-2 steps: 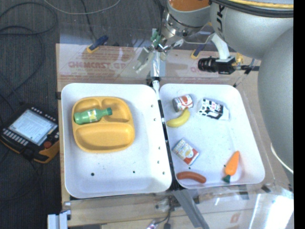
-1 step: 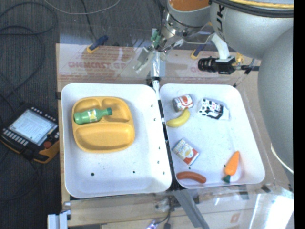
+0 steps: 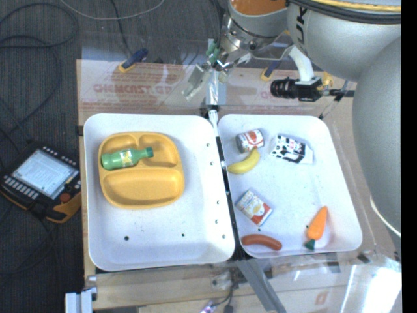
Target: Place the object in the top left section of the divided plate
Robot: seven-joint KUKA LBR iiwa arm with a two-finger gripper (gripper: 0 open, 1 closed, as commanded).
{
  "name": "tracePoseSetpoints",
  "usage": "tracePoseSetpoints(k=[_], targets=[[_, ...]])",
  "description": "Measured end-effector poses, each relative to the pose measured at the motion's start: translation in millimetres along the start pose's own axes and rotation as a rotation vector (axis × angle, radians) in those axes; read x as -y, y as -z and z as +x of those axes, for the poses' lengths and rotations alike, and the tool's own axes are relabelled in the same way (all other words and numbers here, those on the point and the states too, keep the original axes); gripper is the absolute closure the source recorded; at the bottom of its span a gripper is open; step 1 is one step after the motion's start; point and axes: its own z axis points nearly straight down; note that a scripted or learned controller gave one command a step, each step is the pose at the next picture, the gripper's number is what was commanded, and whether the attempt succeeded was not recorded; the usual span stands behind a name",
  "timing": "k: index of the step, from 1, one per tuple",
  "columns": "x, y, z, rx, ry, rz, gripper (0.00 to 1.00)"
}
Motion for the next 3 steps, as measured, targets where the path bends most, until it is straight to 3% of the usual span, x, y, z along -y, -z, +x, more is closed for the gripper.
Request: tracePoseSetpoints(k=[3], targets=[[0.0, 0.0, 0.0, 0.0, 0.0, 0.0, 0.0]])
